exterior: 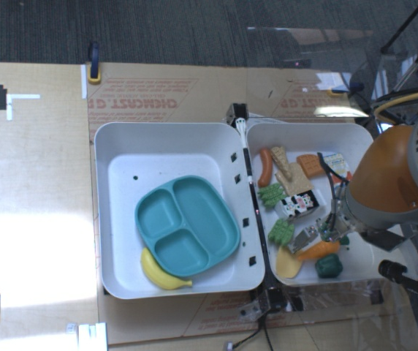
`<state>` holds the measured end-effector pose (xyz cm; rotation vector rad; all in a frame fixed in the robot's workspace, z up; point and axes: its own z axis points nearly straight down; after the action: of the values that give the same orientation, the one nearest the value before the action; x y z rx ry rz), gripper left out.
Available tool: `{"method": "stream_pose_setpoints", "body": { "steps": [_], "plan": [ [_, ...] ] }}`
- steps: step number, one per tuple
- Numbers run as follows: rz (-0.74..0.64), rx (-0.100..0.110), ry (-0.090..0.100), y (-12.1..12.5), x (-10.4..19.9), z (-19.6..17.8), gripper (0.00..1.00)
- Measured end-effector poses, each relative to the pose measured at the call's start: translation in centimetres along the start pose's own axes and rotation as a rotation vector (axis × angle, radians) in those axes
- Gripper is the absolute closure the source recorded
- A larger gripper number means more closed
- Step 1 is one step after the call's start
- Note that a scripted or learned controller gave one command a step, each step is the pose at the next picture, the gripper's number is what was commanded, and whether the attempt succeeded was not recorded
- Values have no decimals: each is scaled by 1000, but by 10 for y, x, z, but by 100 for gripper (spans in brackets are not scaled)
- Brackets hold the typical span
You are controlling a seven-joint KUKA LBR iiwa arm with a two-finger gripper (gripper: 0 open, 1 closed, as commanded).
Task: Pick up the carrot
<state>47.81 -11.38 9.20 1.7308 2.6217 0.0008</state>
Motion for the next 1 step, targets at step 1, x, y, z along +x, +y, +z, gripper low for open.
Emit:
{"method": "stream_pose_setpoints", "body": {
  "steps": [1],
  "plan": [
    [1,-3,-2,2,-1,-9,100]
  ]
}}
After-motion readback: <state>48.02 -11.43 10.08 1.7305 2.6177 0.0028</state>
